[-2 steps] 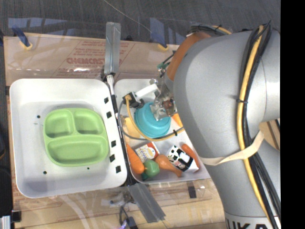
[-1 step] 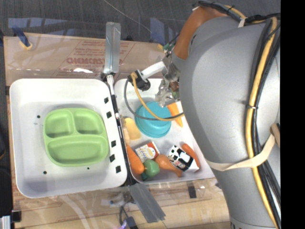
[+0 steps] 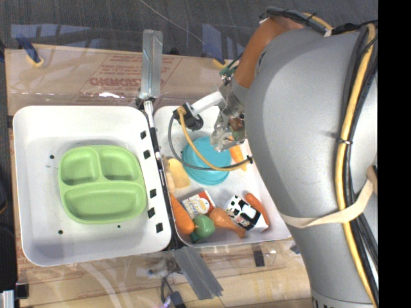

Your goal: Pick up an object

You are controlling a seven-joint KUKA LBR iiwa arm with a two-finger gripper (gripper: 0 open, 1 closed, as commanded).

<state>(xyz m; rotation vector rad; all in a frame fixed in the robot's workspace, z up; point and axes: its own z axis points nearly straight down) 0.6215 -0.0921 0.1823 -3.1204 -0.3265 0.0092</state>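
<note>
Bowl (image 3: 204, 163), the blue one in the right bin (image 3: 270, 231), sits directly under your gripper (image 3: 226, 132), so treat it as the likely pick. It lies toward the back of that bin, apart from the clutter at the front: a carrot (image 3: 182, 215), a green pepper (image 3: 204, 227), a small carton (image 3: 198, 204) and a cow-print carton (image 3: 241, 212). Judge the bowl as light, stiff plastic with a smooth, slick wall; a pinch across the rim, one finger inside and one outside, should hold better than any try at spanning its body. Whether the gripper is wide or narrow you cannot tell from this slant, and nothing shows between its tips. The green tray (image 3: 101, 183) rests alone in the left bin (image 3: 32, 127).
</note>
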